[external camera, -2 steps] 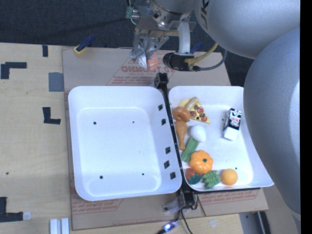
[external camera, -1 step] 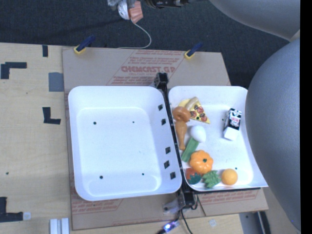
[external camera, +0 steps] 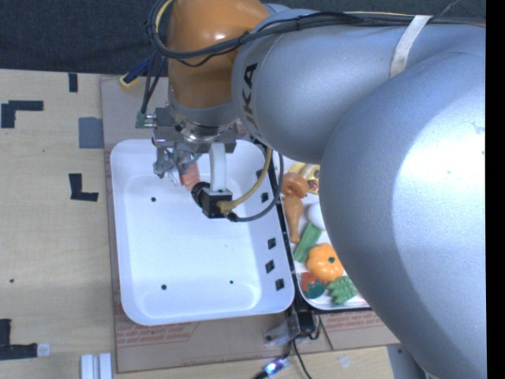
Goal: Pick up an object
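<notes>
1. The grey arm [external camera: 379, 125] swept in from the right and filled the upper right of the frame, its orange band [external camera: 209, 34] sitting top centre.
2. The gripper [external camera: 183, 164] hung over the upper part of the left bin [external camera: 142, 290], near that bin's back wall.
3. A small orange-red object [external camera: 189, 176] showed right at the fingertips, apparently between them, so the jaws looked closed on it, though the piece was tiny and partly hidden.
4. A black fitting [external camera: 211, 200] with a yellowish cable [external camera: 260, 192] dangled just below and right of the gripper.
5. In the right bin [external camera: 316, 302], mostly covered by the arm, lay an orange pumpkin [external camera: 325, 263], a green vegetable [external camera: 308, 239], a green leafy piece [external camera: 342, 290] and a tan object [external camera: 294, 192].
</notes>
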Robot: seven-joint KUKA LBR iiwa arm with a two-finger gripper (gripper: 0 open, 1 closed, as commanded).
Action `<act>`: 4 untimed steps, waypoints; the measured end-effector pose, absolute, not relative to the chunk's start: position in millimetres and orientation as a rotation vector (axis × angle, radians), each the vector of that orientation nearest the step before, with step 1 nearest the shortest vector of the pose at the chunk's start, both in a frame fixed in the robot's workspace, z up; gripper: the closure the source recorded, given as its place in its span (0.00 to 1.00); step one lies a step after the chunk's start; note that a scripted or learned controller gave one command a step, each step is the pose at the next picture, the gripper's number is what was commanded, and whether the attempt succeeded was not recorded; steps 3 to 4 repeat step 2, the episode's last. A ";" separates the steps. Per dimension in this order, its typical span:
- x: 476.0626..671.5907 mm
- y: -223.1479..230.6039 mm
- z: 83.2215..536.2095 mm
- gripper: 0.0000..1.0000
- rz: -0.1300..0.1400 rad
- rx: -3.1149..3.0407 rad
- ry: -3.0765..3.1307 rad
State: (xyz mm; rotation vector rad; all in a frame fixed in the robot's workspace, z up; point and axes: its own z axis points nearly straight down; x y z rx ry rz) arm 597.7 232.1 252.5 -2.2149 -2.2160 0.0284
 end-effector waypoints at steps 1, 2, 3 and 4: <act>653.9 233.6 397.3 1.00 -0.022 -2.224 -2.230; 667.9 233.7 545.3 1.00 -0.025 -2.222 -2.232; 667.9 233.7 545.3 1.00 -0.025 -2.222 -2.232; 667.9 233.7 545.3 1.00 -0.025 -2.222 -2.232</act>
